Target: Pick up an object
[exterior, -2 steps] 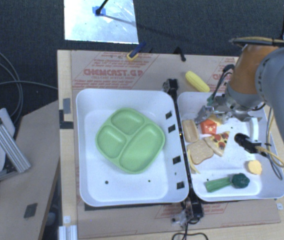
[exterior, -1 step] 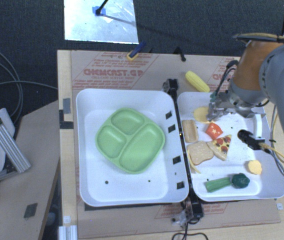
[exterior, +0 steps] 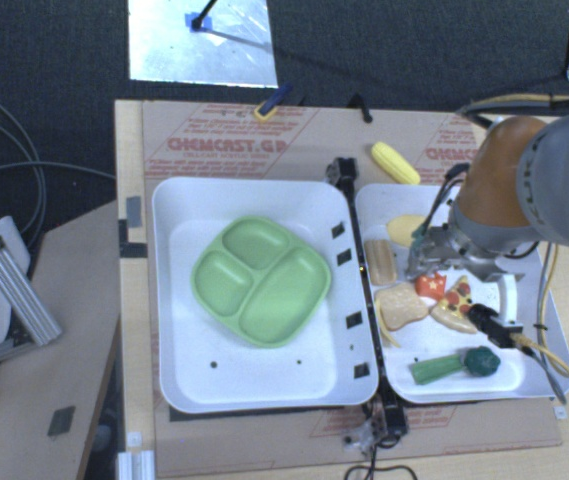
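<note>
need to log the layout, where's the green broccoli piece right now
In the camera view the green broccoli piece lies in the right bin, near its front edge, just below the toast slice and pizza slice.

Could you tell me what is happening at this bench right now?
The grey arm reaches in from the right, its gripper low over the toy food in the right bin, near a red piece and a bread slice. Nothing looks lifted yet. The left bin holds a green divided plate.
</note>
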Motion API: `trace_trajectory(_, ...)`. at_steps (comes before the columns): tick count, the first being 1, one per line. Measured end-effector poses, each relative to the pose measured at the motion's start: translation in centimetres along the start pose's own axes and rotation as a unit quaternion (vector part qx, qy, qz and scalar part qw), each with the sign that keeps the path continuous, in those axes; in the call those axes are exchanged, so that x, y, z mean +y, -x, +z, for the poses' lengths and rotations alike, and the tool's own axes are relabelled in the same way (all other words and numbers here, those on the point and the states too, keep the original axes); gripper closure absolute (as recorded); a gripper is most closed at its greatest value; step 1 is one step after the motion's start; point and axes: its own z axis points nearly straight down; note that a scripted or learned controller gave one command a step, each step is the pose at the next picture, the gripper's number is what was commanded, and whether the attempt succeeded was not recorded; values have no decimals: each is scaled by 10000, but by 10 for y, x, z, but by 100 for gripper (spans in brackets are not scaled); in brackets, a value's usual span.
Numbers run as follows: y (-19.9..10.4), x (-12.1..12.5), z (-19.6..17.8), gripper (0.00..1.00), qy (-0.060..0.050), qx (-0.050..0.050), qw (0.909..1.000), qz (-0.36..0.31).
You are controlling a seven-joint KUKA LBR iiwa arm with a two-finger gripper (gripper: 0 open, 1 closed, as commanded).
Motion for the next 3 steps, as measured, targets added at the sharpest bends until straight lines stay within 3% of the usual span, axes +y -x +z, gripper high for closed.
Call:
trace_trajectory(1, 1, 3, -1, 0, 25, -9, 10000, 2)
trace_trajectory(2, -7, -5, -5, 0, 118, -118, 9999, 38)
trace_trajectory(3, -12, -5, -15, 100, 80, -56, 9999, 23)
